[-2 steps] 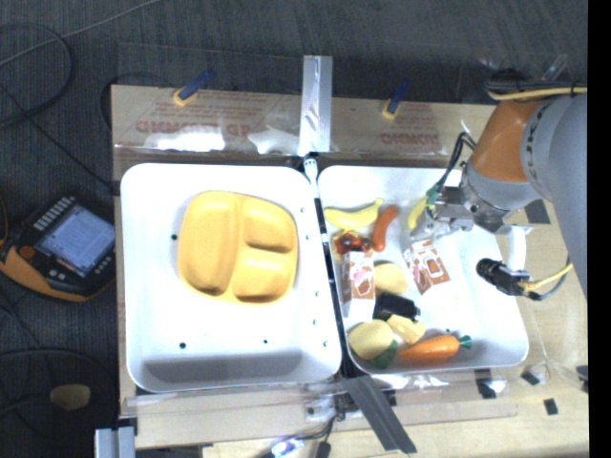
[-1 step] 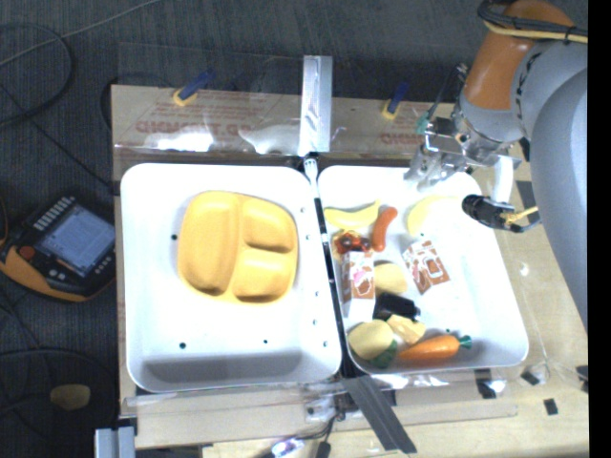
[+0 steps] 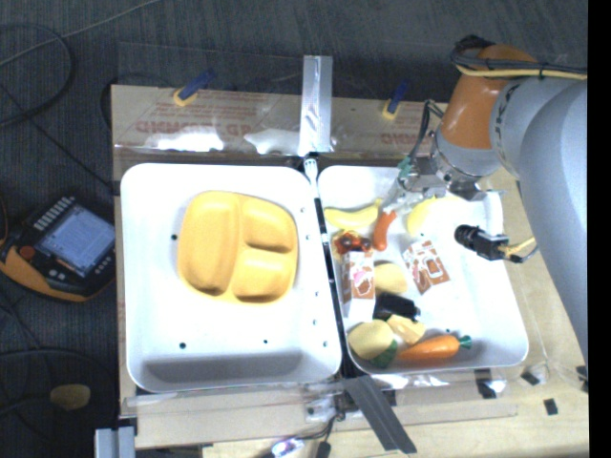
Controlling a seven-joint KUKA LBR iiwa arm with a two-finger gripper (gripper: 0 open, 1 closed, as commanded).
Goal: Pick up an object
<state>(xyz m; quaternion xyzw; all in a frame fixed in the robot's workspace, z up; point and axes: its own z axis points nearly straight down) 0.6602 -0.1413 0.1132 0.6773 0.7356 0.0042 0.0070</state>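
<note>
The arm's tool (image 3: pixel 412 181) hangs low over the far end of the right shallow white bin (image 3: pixel 496 299), its grip impossible to make out, beside a slim orange carrot-shaped toy (image 3: pixel 383 228) lying among small toy foods.

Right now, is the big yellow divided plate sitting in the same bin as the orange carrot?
No, the yellow divided plate lies alone in the left white bin, while the orange carrot lies in the right white bin among other items.
</note>
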